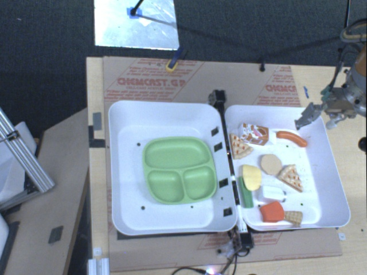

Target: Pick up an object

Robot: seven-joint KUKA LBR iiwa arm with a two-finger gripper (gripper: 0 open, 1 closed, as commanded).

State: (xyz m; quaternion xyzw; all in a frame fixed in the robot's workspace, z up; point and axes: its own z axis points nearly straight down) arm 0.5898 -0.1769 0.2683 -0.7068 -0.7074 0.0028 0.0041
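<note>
The right bin [330, 171] holds several toy foods: a red sausage [291, 137], a snack packet [254, 133], two pizza slices [240, 148] [291, 177], a round tan cookie [270, 164], a yellow piece [251, 177] over a green stick [247, 196], a white piece [273, 192], an orange block [272, 211] and a waffle piece [293, 217]. My gripper [319, 119] hangs over the bin's far right corner, above and to the right of the sausage. Its fingers [305, 117] are spread open, and nothing sits between them.
The left bin [123, 153] holds a green divided plate [178, 169]. A black divider with clips [225, 153] runs between the bins. A silvery sheet [136, 16] lies on the dark floor beyond the bench. A metal rail [20, 153] stands at the left.
</note>
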